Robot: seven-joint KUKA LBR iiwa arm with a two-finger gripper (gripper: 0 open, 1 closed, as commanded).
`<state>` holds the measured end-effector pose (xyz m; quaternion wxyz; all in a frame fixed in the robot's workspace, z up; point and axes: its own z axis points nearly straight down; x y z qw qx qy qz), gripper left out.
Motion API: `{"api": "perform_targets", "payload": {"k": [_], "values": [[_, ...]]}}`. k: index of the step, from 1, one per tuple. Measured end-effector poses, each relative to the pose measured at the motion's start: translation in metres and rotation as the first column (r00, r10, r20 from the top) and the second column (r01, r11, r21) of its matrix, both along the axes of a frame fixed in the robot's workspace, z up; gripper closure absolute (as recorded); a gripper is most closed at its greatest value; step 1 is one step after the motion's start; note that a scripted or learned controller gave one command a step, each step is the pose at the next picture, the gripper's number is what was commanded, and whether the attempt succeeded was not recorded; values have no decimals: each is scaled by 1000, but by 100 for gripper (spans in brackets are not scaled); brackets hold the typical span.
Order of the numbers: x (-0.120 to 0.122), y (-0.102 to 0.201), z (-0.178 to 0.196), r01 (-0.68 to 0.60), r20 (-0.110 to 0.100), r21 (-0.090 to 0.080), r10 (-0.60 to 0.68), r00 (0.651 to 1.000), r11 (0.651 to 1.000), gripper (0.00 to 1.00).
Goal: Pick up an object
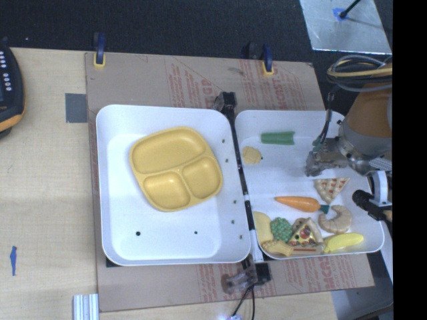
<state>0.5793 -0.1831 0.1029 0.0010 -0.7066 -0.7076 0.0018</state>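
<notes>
One pizza slice (331, 187) | just below end effector (319, 164) | apart

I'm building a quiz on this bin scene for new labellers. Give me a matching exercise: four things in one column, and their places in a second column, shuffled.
Things:
1. yellow divided plate
2. green stick
3. carrot
4. tool

Places:
A. near the far wall of the right bin
B. in the middle of the left bin
C. at the right side of the right bin, just above the pizza slice
D. in the middle of the right bin, lying crosswise

Pairs: 1-B, 2-A, 3-D, 4-C
</notes>
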Motion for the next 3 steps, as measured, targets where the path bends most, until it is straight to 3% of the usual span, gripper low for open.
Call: {"api": "perform_targets", "payload": {"k": [1,2,3], "values": [[36,87,-11,-12,4,4,12,1000,1000,100],[76,81,8,-4,7,0,4,1000,1000,100],[77,86,-12,-5,-1,1,5,1000,1000,100]]}}
